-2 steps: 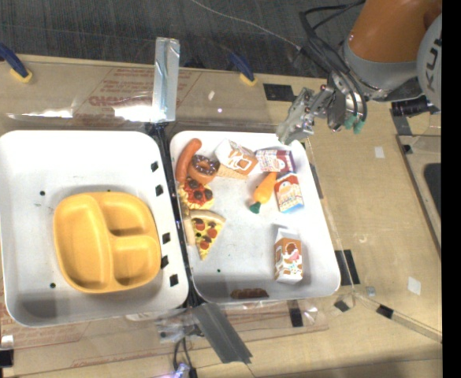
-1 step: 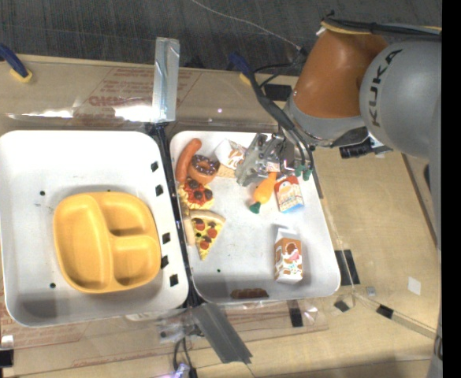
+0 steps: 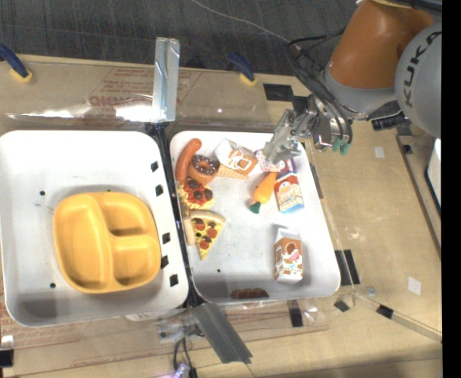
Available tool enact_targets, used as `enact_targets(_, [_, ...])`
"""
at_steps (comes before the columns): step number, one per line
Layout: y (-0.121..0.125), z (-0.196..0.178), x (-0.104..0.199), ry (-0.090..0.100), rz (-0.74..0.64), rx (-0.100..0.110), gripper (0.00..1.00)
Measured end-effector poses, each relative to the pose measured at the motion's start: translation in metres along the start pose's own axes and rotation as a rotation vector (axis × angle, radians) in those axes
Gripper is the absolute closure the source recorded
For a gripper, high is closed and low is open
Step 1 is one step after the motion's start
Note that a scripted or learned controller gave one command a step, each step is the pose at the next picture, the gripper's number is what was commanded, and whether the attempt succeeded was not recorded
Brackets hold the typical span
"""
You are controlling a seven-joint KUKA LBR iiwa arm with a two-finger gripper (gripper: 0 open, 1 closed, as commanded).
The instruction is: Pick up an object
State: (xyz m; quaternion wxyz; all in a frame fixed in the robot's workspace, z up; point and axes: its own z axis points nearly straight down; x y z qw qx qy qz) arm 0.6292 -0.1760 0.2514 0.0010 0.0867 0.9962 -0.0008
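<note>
Over the right bin's far corner, the gripper hangs just above the carrot and a carton; whether its pincer is apart or clamped, I cannot tell. The toy food is heaped there, within reach.

So the table is a tan, cardboard-looking surface with a clear plastic sheet taped over the upper left part. Two shallow white bins sit directly on it side by side, touching in the middle: the left bin and the right bin. A strip of silver tape runs down toward the seam between them at the top, and another grey strip sticks out at the bottom. Couple of blue clamps along the upper edge, plus small black tape marks right of the bins.
</note>
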Motion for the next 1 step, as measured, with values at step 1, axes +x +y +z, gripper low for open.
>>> enact_targets(1, [0.0011,-0.009,-0.0011,0.0,-0.003,0.0,1.0])
